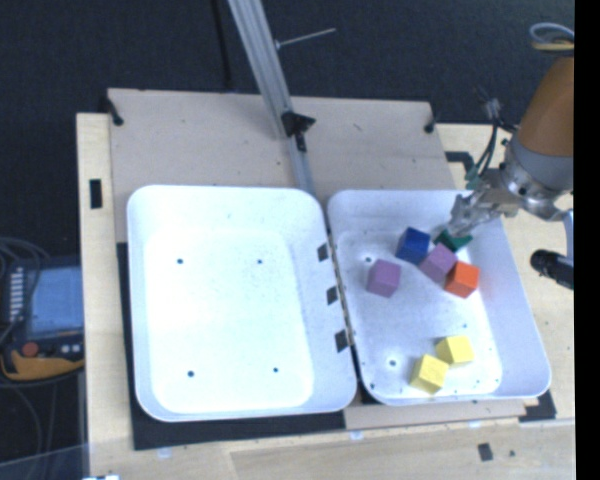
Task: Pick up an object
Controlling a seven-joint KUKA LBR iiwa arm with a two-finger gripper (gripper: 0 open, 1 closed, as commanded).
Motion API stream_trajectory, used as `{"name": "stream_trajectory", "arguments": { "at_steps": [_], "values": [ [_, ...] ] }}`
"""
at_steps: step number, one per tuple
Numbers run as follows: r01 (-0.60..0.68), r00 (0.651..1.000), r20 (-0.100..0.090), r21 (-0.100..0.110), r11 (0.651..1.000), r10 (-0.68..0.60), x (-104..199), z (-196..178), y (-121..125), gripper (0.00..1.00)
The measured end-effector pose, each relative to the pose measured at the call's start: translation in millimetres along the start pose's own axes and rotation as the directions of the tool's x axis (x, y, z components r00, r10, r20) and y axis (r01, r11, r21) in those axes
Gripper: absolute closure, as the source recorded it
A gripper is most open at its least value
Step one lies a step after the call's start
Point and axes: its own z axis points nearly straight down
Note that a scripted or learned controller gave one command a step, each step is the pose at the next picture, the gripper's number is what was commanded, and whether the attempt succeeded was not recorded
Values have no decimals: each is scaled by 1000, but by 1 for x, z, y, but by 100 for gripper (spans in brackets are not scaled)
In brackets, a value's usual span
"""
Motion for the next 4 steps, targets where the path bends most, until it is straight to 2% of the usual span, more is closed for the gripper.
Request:
{"name": "stream_trajectory", "arguments": {
  "at_steps": [2, 4],
  "values": [
    [5, 1000, -2, -1, 1000, -5, 105, -28, 5, 100],
    [6, 1000, -4, 1, 1000, -6, 223, -40, 5, 100]
  ]
}}
